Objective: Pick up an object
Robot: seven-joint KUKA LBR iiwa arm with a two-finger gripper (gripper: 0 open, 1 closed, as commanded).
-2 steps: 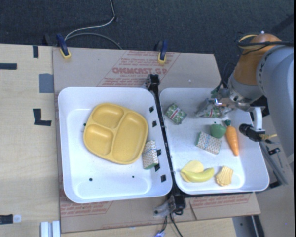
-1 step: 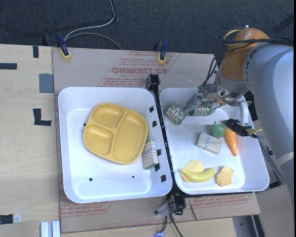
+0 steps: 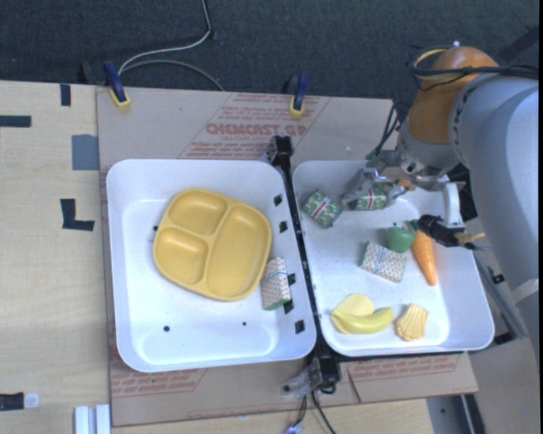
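The cardboard sheet point(image 3: 244, 125) under the bins carries red print at upper centre; "CHEMCAST" seems readable.

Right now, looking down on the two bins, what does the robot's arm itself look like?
The arm is bulky, rounded and light grey, with a glossy orange band above the wrist. Below the band sits a darker grey metal two-finger gripper. Thin dark cables run beside the wrist, and a white bracket with black fittings sits nearby.
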